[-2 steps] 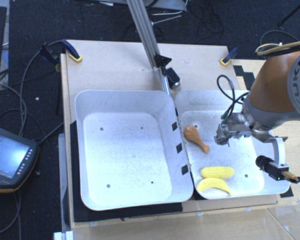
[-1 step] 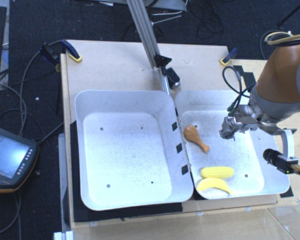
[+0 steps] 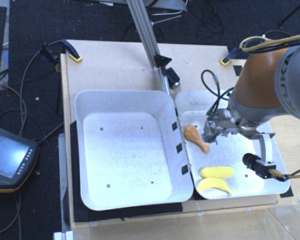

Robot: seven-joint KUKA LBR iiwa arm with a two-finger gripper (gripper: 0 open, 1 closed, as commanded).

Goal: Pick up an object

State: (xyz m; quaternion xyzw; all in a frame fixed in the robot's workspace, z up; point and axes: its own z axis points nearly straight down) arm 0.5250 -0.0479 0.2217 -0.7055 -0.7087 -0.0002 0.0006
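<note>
At the near edge of the right bin point(image 3: 232, 151) lies a banana point(image 3: 213, 185), curved, close to the front wall. Just behind it, almost touching, a corn cob point(image 3: 217, 172) lies crosswise. Farther back in the same bin lies a brown toy chicken drumstick point(image 3: 195, 136). Its thick end points toward the wall shared with the left bin point(image 3: 125, 149) and its thin end points toward the corn.

The gripper point(image 3: 211, 134) hangs low over the right bin, just to the right of the drumstick. From this angle I cannot tell whether it is released or clenched, and nothing can be seen held in it. Whether it touches the drumstick is unclear.

Beyond the bins, the bare wooden bench point(image 3: 115, 64) carries a yellow clamp point(image 3: 75, 58) at its far left corner. A slanted metal pole point(image 3: 145, 24) rises from behind the bins. On the floor to the left sits a handheld control screen point(image 3: 10, 159).
</note>
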